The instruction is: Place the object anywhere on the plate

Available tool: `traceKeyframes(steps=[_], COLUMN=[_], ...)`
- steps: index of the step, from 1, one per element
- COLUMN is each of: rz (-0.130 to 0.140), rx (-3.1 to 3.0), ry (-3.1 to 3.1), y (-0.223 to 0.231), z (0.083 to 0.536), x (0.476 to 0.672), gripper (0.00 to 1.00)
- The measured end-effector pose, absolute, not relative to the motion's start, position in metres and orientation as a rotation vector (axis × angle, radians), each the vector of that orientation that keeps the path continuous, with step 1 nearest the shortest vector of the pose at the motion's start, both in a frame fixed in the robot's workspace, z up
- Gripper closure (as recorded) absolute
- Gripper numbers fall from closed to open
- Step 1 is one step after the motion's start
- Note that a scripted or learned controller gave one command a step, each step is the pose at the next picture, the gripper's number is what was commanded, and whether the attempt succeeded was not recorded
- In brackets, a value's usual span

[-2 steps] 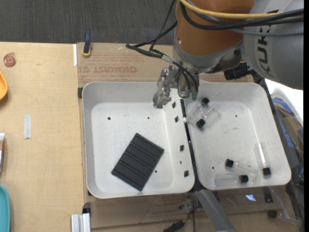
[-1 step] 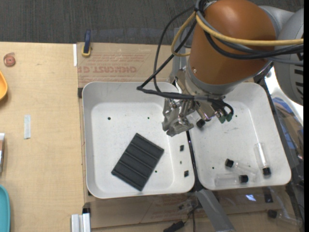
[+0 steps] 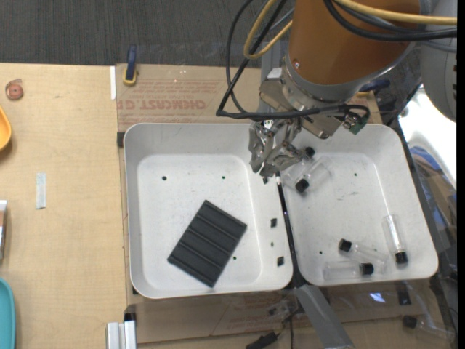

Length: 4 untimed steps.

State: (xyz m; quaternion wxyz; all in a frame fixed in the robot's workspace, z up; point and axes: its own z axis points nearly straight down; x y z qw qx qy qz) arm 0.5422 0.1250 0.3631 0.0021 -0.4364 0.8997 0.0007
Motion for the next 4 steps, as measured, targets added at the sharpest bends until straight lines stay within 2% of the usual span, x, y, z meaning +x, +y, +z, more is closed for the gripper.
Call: traceKeyframes(steps=[1, 2, 3, 4], rz=[0.002, 0.005, 0.005, 0.007], rx=[-1.669, -2.398, -2.608, -2.675], ry=[2.654, 2.025, 1.746, 1.645], y=[0.133, 0.152, 0.124, 0.160], z=[0.442, 0.317, 0.322, 0.275], x=[0.594, 0.660, 0.611, 0.555], gripper=[1.00, 1.00, 1.00, 1.00])
